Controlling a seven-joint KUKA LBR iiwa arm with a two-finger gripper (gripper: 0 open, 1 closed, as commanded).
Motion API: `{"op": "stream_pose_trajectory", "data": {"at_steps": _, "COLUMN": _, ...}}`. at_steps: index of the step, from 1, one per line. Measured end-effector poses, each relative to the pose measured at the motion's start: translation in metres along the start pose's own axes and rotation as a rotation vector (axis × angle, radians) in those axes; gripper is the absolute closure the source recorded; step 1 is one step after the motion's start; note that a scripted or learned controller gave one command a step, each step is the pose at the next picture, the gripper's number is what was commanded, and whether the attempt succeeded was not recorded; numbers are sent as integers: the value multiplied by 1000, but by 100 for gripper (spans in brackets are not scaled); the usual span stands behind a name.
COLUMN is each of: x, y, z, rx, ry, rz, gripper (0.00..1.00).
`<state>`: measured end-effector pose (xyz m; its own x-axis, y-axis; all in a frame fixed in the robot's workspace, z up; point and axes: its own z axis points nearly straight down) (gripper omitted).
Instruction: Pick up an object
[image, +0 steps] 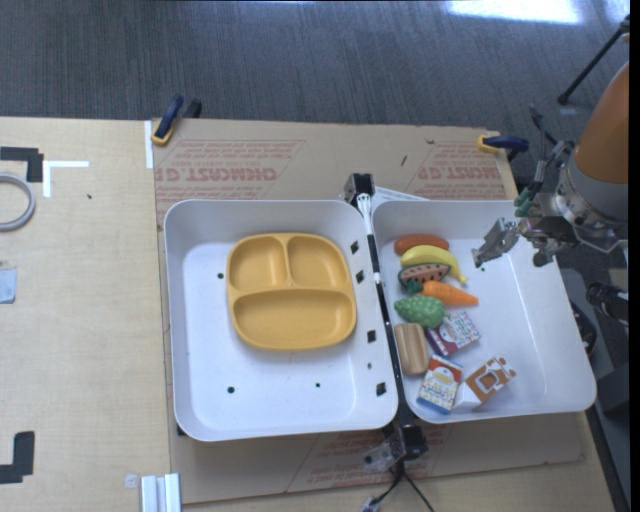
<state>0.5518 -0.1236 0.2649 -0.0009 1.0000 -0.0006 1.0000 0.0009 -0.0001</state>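
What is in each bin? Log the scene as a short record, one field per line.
left bin: yellow divided plate, three compartments
right bin: toy foods and small cartons, clustered along its left side
items at top of cluster: sausage, banana, carrot
items lower: broccoli, wooden block, cartons
gripper: over the right bin's upper right part, holding nothing
arm: enters from the right
bench: cardboard sheet under both bins

Arm in from right — hand (512, 242) hovering, fingers apart.
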Motion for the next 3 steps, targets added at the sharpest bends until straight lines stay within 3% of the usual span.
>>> {"op": "stream_pose_trajectory", "data": {"at_steps": 1, "x": 6, "y": 25, "z": 149, "rx": 1, "ry": 0, "rz": -74, "gripper": 0}}
{"op": "stream_pose_trajectory", "data": {"at_steps": 2, "x": 21, "y": 3, "z": 172, "rx": -3, "ry": 0, "rz": -196, "gripper": 0}}
{"op": "stream_pose_trajectory", "data": {"at_steps": 3, "x": 21, "y": 4, "z": 162, "rx": -4, "ry": -1, "rz": -193, "gripper": 100}}
